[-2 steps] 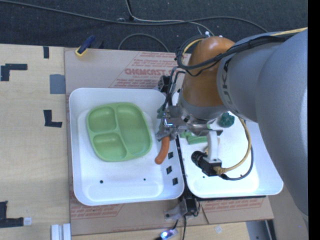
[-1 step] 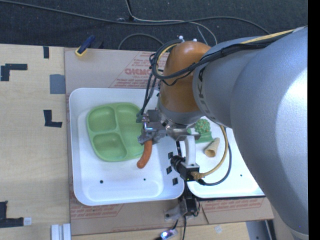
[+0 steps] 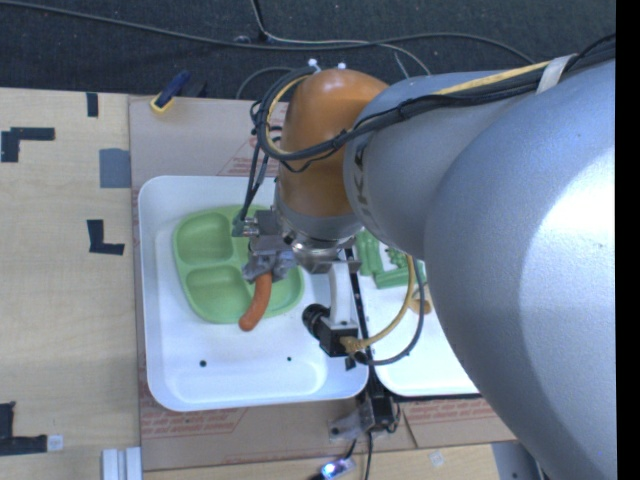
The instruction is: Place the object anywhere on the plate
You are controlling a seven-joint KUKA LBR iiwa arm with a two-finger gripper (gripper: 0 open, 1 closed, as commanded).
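So the green divided plate [image 3: 205, 258] sits in the left white bin [image 3: 160, 298], toward the bin's 12 o'clock end, and the arm comes over it from 3 o'clock, with the orange band [image 3: 325, 153] hanging right above the plate's 3 o'clock edge. The gripper [image 3: 266, 273] is down at the plate's 4 o'clock corner, and an orange carrot-looking thing, which I'll call the toy carrot [image 3: 255, 305], pokes out from under it. The upper end of the toy carrot goes up between the fingers, so to me they look clamped on it near that top end. The contact itself is small and partly hidden by the wrist, so I wouldn't swear to how firm the grip is.

The toy carrot hangs slanted, with its free tip pointing to about 7 o'clock. That tip sits right at the plate's rim, half over the plate and half over the bin floor.

My guess is that it's a light plastic or rubber play-food piece, smooth, round in section and tapered. That means it could roll or swing in a two-finger pinch, especially held by one end like this. A grip nearer the middle, across the thick part, would be steadier. It doesn't look fragile.

There's also a second green item [image 3: 385, 263] in the right bin [image 3: 430, 373], mostly hidden behind the arm, so I can't say what it is.
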